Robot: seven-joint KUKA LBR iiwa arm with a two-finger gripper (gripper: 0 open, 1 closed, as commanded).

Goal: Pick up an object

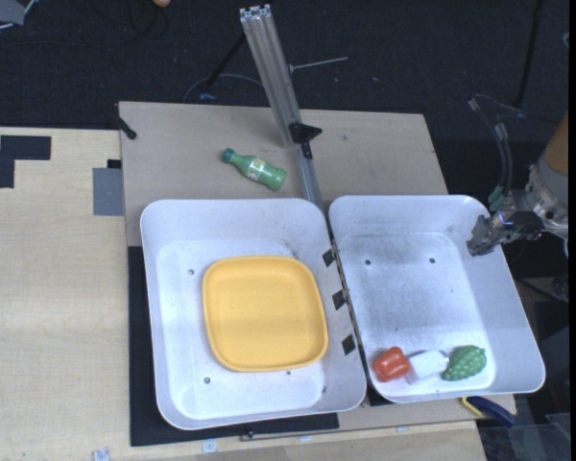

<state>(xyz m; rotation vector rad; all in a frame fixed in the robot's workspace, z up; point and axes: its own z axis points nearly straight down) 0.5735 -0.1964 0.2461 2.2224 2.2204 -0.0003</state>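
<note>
In the right bin (413, 277) three small items lie along the near edge: a red pepper (391, 363), a white block (428, 364) and a green bunch of grapes (464, 362). The left bin (173, 248) holds a yellow square plate (264, 312). My gripper (484, 237) hangs over the right bin's far right rim, well away from the three items, with nothing seen in it.
A green bottle (254, 168) lies on the bench behind the left bin. A slanted aluminium post (276, 60) rises from the bench near the bins' shared corner. Black clips (338, 296) sit along the divider between the bins.
</note>
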